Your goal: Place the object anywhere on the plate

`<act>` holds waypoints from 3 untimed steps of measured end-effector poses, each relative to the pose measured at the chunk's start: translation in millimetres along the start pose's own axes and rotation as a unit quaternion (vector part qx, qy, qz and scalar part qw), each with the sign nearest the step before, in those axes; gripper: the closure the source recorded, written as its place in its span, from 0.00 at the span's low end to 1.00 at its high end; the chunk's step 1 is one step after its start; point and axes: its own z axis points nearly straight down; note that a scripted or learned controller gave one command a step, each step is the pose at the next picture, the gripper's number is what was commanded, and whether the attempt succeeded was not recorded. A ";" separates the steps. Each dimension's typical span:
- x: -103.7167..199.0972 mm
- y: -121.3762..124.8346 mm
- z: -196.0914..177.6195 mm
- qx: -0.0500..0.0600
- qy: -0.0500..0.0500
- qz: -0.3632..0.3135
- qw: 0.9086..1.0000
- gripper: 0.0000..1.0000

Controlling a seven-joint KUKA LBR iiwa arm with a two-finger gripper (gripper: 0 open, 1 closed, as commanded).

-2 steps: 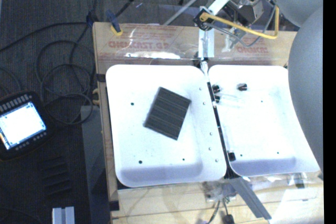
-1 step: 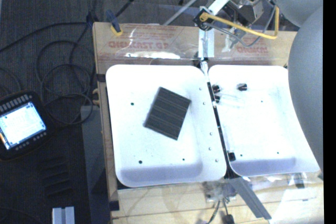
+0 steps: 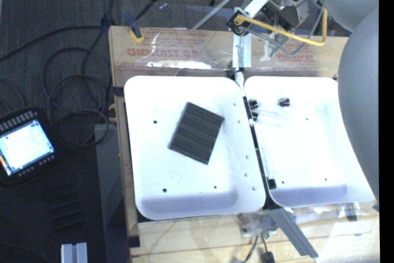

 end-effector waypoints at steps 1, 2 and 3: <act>0.0 0.0 0.0 0.000 0.000 0.000 1.000 0.00; 0.0 0.0 0.0 0.000 0.000 0.000 1.000 0.00; 0.0 0.0 0.0 0.000 0.000 0.000 1.000 0.00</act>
